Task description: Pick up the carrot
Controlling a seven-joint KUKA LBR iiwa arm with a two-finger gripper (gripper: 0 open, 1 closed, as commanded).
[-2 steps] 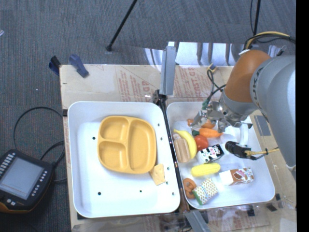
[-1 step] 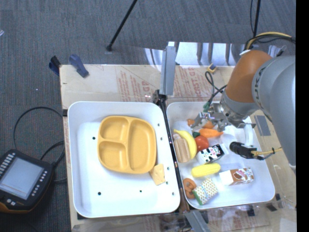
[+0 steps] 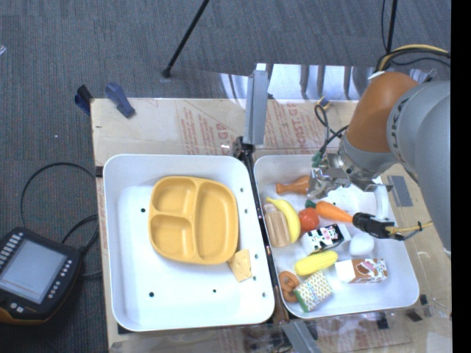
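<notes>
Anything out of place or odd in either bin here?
Nothing spilled or damaged. A tan wedge lies loose beside the yellow divided plate, not on it. The carrot lies among crowded toys in the right bin.

Your arm [image 3: 430, 134] is a thick, rounded grey casing with a smooth matte finish. Above the wrist you see a broad orange band [image 3: 379, 109], domed and glossy. Thin black cables [image 3: 331, 134] loop along the wrist, and a yellow cable [image 3: 416, 50] arcs over the top of the orange part. The gripper [image 3: 321, 180] is a small cluster of silver metal parts.
</notes>
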